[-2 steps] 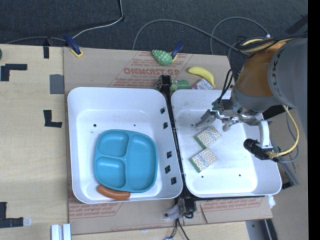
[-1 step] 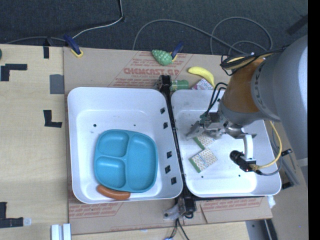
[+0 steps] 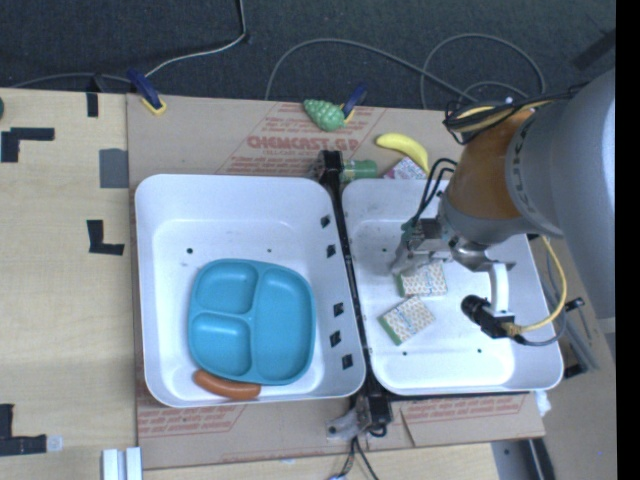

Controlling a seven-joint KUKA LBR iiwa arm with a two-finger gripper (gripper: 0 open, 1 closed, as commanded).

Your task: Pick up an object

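In the right bin (image 3: 455, 368) lie two small patterned packets: one (image 3: 407, 319) near the middle, tilted, and another (image 3: 425, 280) just above it. My gripper (image 3: 411, 251) hangs low over the right bin, right above the upper packet; I cannot make out its fingers. The grey arm with its orange band (image 3: 490, 173) comes in from the upper right. The left bin (image 3: 160, 218) holds a blue divided plate (image 3: 250, 320) and an orange sausage (image 3: 227, 385) at the plate's front edge.
A yellow banana (image 3: 403, 149) and a green toy (image 3: 325, 114) lie on the cardboard behind the bins. A black divider clamp (image 3: 331, 164) sits between the bins at the back. Cables loop over the dark floor behind.
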